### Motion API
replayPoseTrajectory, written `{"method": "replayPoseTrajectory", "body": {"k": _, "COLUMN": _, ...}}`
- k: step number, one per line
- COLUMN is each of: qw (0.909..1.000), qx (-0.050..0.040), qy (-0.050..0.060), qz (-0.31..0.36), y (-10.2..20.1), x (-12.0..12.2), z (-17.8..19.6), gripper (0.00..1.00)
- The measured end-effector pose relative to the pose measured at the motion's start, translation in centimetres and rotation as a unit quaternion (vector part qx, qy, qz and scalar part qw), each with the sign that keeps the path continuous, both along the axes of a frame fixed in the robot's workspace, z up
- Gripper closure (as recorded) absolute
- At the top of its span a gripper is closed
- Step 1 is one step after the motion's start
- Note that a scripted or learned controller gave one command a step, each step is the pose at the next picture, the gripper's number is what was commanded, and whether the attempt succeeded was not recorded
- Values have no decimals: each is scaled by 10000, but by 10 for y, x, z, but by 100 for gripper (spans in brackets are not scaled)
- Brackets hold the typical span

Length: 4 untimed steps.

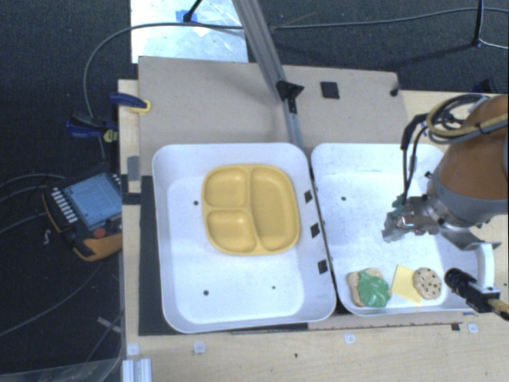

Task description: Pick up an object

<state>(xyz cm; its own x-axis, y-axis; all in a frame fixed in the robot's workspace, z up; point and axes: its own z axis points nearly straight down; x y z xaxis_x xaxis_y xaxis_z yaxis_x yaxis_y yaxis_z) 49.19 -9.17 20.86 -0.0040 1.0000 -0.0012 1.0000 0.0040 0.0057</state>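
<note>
In the right bin (358, 173), along its front edge, lie a green leafy piece (372, 290) on a tan round, a yellow cheese wedge (405, 283) and a brown speckled cookie (428, 282). My gripper (400, 224) hangs over the right bin's middle right, above and behind these items, apart from them. The arm's orange and grey body covers the bin's right side. A yellow three-compartment plate (250, 208) rests in the left bin (183, 293).
A grey pole (266, 50) slants from the top down to the gap between the bins. Black clips (312, 231) sit along the divider. A handheld pendant (86, 209) and cables lie on the floor to the left.
</note>
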Motion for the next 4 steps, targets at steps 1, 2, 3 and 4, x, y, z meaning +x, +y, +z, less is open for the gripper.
{"method": "replayPoseTrajectory", "body": {"k": 1, "qw": 10000, "qx": -1, "qy": -6, "qz": 1, "y": -6, "x": 0, "z": 45, "gripper": 100}}
{"method": "replayPoseTrajectory", "body": {"k": 2, "qw": 10000, "qx": 9, "qy": 12, "qz": 25, "y": 34, "x": 21, "z": 36, "gripper": 100}}
{"method": "replayPoseTrajectory", "body": {"k": 3, "qw": 10000, "qx": 11, "qy": 19, "qz": 30, "y": 80, "x": 42, "z": 24, "gripper": 100}}
{"method": "replayPoseTrajectory", "body": {"k": 4, "qw": 10000, "qx": 18, "qy": 7, "qz": 37, "y": 135, "x": 67, "z": 31, "gripper": 100}}
